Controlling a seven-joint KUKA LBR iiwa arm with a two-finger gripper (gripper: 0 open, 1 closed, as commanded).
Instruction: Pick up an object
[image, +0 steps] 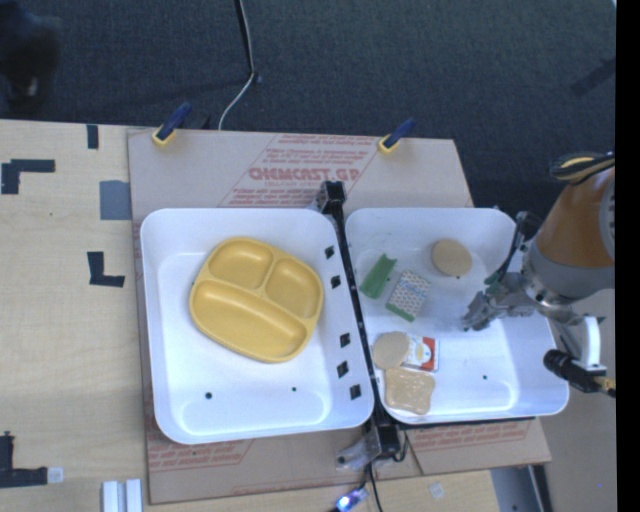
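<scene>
Altogether two white bins sit side by side: the left bin (165, 400) holds one yellow divided plate (257, 297), the right bin (500, 395) six small items. Nearest the empty, slightly parted fingers (480, 312) lies the round tan disc (451, 257), apart from them.

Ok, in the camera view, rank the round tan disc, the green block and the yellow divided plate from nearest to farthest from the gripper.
1. Round tan disc: right bin, up and left of the gripper.
2. Green block: same bin, near the divider.
3. Yellow divided plate: left bin, across the divider.
</scene>
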